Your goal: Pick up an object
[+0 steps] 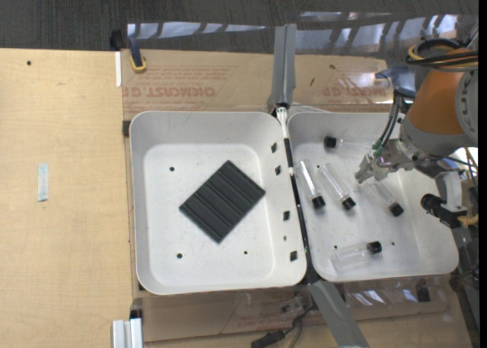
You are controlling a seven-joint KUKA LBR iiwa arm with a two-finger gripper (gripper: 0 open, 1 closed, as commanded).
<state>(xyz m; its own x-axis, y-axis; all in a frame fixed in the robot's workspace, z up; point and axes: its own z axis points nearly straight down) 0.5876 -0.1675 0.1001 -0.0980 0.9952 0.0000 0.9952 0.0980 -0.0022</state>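
My gripper (367, 173) hangs over the middle of the right bin (426, 269), low above its floor, under the orange-banded wrist (440, 103). Several clear tubes with black caps lie in this bin. Two lie side by side left of the gripper, one tube (310, 183) near the bin's left wall and another tube (336, 188) just beside it. A small capped tube (332, 142) lies at the back, and one tube (356, 253) lies at the front. A short tube (394, 207) lies to the right below the gripper. A dark ribbed pad (222, 200) lies in the left bin (152, 141).
A metal divider post (284, 65) stands behind the seam between the bins. Cardboard (198, 84) lies behind the bins and a wooden bench top (61, 186) spreads to the left. Black clips (289, 171) line the shared wall. Cables hang at the arm's right.
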